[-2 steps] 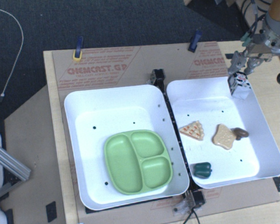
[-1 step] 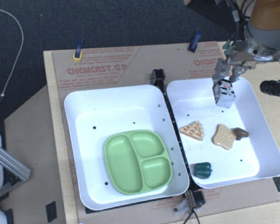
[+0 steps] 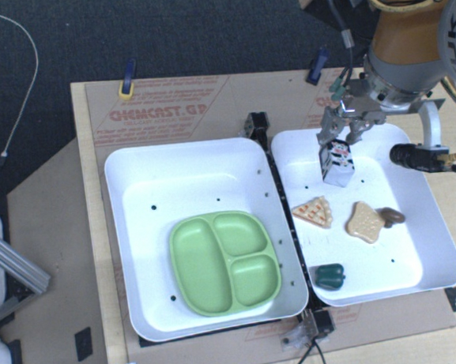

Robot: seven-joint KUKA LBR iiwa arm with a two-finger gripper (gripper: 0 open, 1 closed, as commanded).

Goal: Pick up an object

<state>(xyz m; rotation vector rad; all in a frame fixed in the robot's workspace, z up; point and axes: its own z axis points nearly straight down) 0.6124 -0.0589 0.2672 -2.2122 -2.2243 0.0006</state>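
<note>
A small carton (image 3: 337,164), judged light and stiff, is clamped at its top by the gripper (image 3: 342,139) in the right bin (image 3: 426,271).

A single fixed camera looks down on the bench from above at a slant, far enough back to take in both white bins whole. Taking the left bin (image 3: 129,225) as the landmark: it sits a little left of the frame's middle, the right bin (image 3: 425,263) touches its right side, and the cardboard sheet (image 3: 197,104) under them runs beyond its far edge toward the frame's top. Dark carpet (image 3: 143,26) fills the area beyond the sheet. The arm (image 3: 413,26) enters at the upper right, above the right bin's far corner.
</note>
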